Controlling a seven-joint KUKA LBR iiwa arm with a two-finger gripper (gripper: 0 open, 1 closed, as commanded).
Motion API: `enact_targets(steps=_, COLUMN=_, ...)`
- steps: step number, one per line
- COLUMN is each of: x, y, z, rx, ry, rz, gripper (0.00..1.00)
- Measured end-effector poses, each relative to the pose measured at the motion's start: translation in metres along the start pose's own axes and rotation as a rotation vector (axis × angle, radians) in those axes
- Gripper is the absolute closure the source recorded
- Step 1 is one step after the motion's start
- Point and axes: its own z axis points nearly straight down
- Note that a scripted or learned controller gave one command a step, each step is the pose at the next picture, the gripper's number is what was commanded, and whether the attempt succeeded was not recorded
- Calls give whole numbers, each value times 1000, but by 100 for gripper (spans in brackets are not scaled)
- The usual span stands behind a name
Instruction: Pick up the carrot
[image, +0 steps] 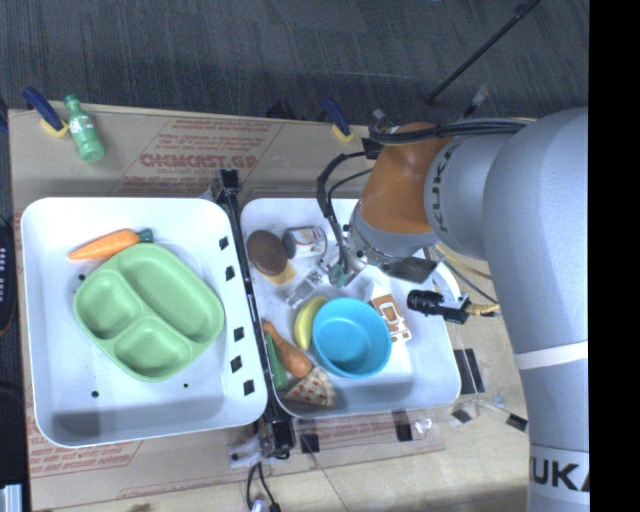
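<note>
Hand (335, 268) is hovering over the right bin (440, 350); its grip state cannot be told. Carrot (105, 243) is lying well apart toward view-left, in the left bin (45, 330), long axis running nearly left-right.

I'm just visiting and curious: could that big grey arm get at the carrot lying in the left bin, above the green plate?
Probably yes. The carrot lies bare on the left bin's floor beside the green plate, nothing covering it. The arm hangs over the right bin, so it would have to cross the divider.
</note>
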Motion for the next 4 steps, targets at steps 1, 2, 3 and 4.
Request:
enact_targets(steps=1, x=-51, y=-55, z=-106, rx=-5, ry=-19, rz=-211, gripper=0)
enact_targets(steps=2, x=60, y=-83, z=-22, rx=-8, ry=-11, rz=13, gripper=0)
enact_targets(steps=3, x=30, y=-5, z=-24, rx=-5, ry=-7, rz=123, gripper=0)
enact_targets(steps=4, x=-19, y=55, z=-91, rx=-10, ry=-13, rz=116, gripper=0)
